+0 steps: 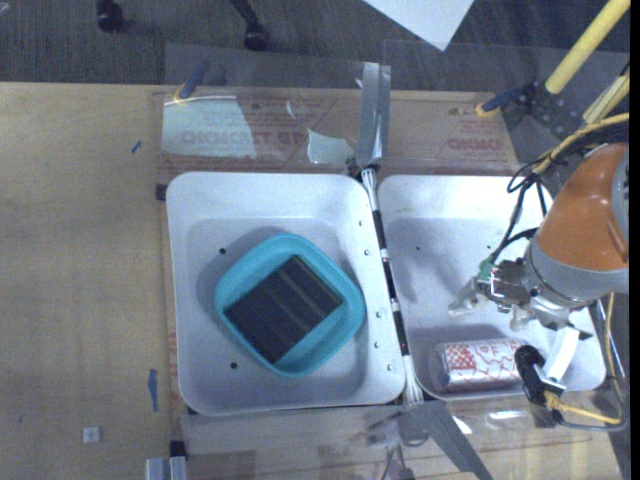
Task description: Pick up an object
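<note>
I'm hanging over the right bin (400, 208), arm coming in from 3 o'clock, orange band sitting at about 2 o'clock from my pincer (488, 298). Pincer state: can't tell, the tips are small and blurred against the white floor, so I'm not calling it open or closed, and nothing is showing between them. Nearest thing to grab is the red-and-white patterned packet (478, 360), lying flat in the right bin close to the front wall, at roughly 6 o'clock from my pincer, slightly toward 7. It's near but apart from me, no contact. Its long axis is running 9 to 3 across the view, parallel to the bin's front wall, right end tucking under my wrist hardware and cables. Judging from that, I'm needing to drop toward 6 o'clock and be closing across the short side, so the fingers should be straddling along 12 to 6. Risk I'm guessing at: the front wall is crowding one finger. The other candidate, a teal dish (345, 313) with a dark slab (282, 308) inside it, is sitting in the left bin (200, 218), well apart at 9 o'clock, past the divider. Packet is the closer pick.
</note>
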`<control>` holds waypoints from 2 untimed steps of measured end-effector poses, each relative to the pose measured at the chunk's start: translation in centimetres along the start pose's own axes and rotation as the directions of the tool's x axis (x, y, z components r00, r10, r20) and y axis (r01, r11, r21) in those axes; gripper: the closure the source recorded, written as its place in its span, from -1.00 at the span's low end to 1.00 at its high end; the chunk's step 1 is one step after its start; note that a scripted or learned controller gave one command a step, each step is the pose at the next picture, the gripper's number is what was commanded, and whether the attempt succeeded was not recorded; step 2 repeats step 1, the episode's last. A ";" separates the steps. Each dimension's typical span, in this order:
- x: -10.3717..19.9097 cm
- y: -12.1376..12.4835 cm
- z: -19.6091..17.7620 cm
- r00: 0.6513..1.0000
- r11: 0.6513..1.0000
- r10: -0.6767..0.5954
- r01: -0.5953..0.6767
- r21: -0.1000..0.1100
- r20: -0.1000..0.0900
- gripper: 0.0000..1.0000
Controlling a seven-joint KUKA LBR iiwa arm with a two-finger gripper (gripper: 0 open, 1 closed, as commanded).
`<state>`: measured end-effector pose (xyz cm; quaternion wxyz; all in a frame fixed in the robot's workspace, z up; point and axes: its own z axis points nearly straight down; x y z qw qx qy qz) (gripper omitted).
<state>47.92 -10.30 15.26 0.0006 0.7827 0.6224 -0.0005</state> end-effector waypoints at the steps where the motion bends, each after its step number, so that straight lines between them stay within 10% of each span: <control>1: -1.4 0.3 1.8 0.971 0.971 -0.241 0.241 0.002 -0.002 -1.00; 2: -1.4 0.3 1.8 0.971 0.971 -0.241 0.241 0.002 -0.002 -1.00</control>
